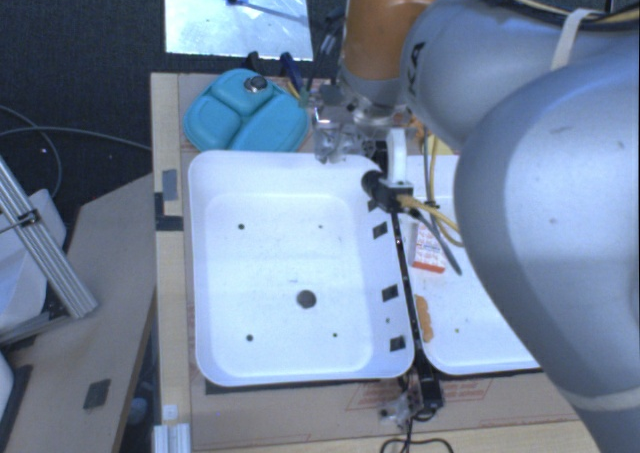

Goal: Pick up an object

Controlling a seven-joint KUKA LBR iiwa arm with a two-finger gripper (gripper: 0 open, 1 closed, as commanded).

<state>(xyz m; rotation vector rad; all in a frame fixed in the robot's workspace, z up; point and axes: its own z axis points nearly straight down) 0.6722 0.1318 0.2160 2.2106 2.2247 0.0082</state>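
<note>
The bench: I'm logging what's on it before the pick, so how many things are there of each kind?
White bins: 2, the left bin and the right bin.
Blue sectioned trays: 1, the blue tray behind the left bin.
Red-and-white packets: 1, the packet in the right bin.
Brown items: 1, the brown piece in the right bin.
Total: 5.

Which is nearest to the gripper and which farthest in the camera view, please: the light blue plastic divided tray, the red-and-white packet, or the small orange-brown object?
1. Light blue plastic divided tray, just left of the gripper.
2. Red-and-white packet, in the right bin, below the gripper.
3. Small orange-brown object, lower down the same bin.
</note>
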